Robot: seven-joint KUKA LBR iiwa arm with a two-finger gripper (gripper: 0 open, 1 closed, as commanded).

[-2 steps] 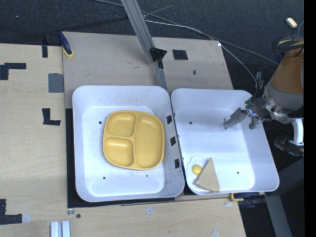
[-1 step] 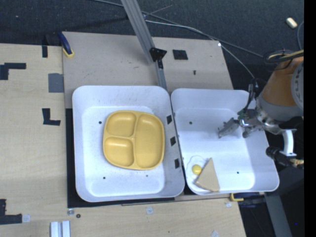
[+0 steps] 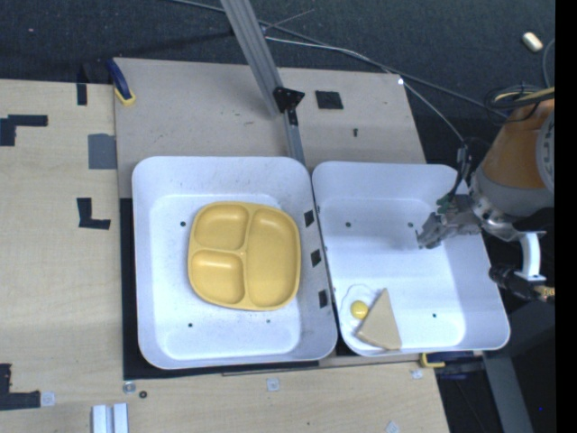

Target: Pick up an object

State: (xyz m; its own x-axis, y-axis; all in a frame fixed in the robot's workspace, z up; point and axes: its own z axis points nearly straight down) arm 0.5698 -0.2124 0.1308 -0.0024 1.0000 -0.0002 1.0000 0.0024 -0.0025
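Pincer low over the right bin, right of centre frame; cannot tell how it is set. Nothing seen in it. Tan wedge and small yellow ball lie touching at the bin's lower left. Yellow divided plate sits mid left bin.

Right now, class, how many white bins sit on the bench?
2: the left bin holds a yellow tray; the right bin holds a tan wedge and small yellow piece.

A yellow sectioned plate lies flat in the left bin.
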